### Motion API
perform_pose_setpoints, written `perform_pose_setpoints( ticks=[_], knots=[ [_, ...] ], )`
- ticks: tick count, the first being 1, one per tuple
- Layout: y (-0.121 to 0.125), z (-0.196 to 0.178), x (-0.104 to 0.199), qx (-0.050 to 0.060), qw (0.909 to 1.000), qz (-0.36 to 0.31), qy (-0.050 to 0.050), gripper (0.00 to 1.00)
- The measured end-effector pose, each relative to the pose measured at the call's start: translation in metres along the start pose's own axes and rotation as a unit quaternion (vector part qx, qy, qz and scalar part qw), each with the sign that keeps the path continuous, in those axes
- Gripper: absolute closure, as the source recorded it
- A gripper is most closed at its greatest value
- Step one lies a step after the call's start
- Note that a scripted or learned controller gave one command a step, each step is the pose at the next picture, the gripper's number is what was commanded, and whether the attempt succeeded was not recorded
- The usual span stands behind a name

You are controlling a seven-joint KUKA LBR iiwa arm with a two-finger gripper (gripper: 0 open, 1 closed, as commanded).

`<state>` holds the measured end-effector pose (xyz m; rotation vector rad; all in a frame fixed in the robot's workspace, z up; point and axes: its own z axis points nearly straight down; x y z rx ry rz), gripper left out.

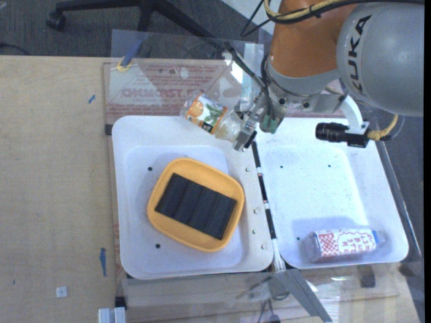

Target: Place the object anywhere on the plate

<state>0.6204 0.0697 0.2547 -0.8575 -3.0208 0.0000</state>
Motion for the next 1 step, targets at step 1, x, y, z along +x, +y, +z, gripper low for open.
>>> perform_pose_setpoints(
  ticks=[1],
  knots=[
    [-0.057, -0.0317, -0.0068, 0.0, 0.9973, 0.073, -0.001, 1.0]
  ],
)
